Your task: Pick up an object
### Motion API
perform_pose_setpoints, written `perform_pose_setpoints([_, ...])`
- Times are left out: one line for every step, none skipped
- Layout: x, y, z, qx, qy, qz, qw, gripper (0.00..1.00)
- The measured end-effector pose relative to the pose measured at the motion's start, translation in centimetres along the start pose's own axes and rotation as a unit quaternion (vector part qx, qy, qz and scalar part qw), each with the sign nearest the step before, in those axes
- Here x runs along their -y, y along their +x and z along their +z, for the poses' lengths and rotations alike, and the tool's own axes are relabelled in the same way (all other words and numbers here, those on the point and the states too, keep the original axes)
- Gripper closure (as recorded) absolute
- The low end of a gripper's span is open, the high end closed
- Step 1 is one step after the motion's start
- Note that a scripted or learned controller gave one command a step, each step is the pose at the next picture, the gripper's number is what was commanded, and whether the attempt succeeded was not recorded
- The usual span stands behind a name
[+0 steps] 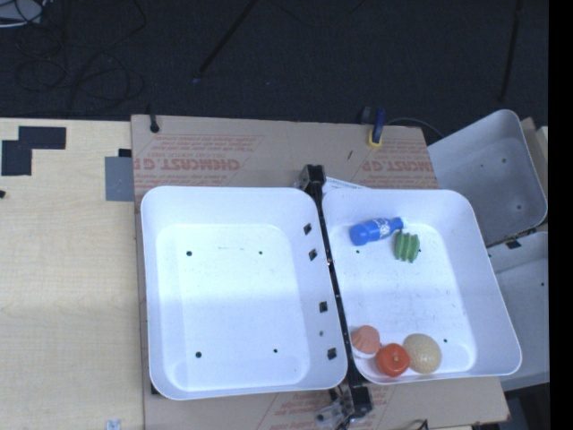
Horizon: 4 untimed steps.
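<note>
In the right white bin [466, 240] I see five small things. A blue plastic bottle [375, 230] lies on its side toward twelve o'clock of that bin, its pale cap end pointing to three. Just beside it, at its four o'clock, lies a green ridged piece [407, 246]. Down at six o'clock huddle three round things: a pale pink ball [365, 339], an orange-red tomato-like ball [392, 359] and a beige ball [423, 352], close together against the bin's near wall.
</note>
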State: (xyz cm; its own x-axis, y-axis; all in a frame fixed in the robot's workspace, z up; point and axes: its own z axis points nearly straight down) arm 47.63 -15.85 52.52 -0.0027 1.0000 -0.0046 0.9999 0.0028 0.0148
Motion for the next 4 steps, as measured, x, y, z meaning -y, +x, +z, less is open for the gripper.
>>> perform_pose_setpoints([0.0, -4.3, -1.3, -0.001, 0.007, 0.003, 1.0000, 1.00])
perform_pose_setpoints([0.0, -5.5, -1.2, -0.002, 0.008, 0.002, 1.0000, 1.00])
perform_pose_setpoints([0.0, -5.5, -1.2, -0.002, 0.008, -0.001, 1.0000, 1.00])
perform_pose_setpoints([0.0, -5.5, -1.2, -0.002, 0.008, -0.001, 1.0000, 1.00])
